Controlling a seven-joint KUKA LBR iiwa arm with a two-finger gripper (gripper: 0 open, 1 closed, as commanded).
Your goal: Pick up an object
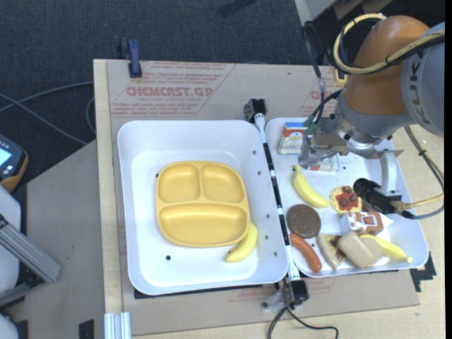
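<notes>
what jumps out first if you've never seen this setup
The yellow divided plate in the middle of the left bin draws the eye first, with a banana lying against its lower right corner. Next comes the grey and orange arm reaching in over the right bin, its pincer low over a crowd of toy foods at the bin's far end.
</notes>
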